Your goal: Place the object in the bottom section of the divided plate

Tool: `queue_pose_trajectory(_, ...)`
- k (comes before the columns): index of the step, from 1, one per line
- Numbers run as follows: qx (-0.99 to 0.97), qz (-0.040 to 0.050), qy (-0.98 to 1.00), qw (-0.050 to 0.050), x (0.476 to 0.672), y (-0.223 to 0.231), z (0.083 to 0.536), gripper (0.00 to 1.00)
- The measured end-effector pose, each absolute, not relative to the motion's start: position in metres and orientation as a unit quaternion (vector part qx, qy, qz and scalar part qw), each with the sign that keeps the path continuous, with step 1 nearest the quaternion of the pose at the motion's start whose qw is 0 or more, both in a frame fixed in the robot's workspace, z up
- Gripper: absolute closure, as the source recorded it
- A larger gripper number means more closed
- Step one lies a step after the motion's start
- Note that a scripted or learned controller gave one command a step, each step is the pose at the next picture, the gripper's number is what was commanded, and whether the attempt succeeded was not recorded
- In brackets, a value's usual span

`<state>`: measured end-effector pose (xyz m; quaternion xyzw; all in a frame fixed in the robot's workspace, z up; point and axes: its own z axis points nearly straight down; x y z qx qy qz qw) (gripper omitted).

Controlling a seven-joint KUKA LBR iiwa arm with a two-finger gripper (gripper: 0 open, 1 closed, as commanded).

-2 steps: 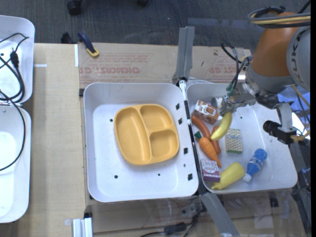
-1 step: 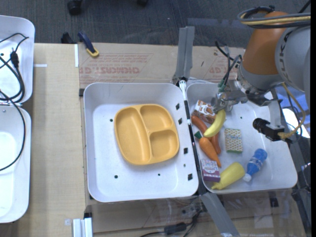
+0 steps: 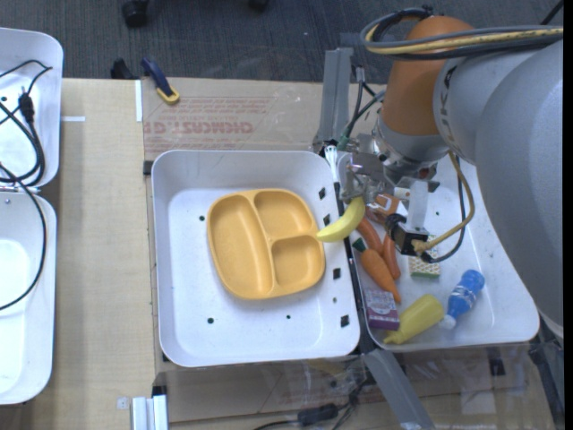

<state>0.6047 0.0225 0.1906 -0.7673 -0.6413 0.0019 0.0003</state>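
The banana is hanging from my hand, its upper end pinched between my fingers and its lower tip curving down to the left. It is sitting over the seam where the two white bins meet, its tip just reaching above the right rim of the left bin. I am holding it clear of the divided plate, which is lying in the middle of the left bin, yellow-orange, with one long section on its left side and two smaller ones on its right. The banana's tip is pointing at the plate's right edge, close beside it but apart from it.

My arm is reaching in from the right, the orange band showing above my wrist. Below my hand, in the right bin, two carrots are lying side by side, with a yellow squeeze bottle, a small blue bottle and a purple carton nearer. The worktop is stretching away to the left.
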Motion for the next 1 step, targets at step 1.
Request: queue_pose_trajectory(1, -0.78, 0.0024, -0.626, 0.0, 0.6443, 0.0904, 0.1968, 1.0)
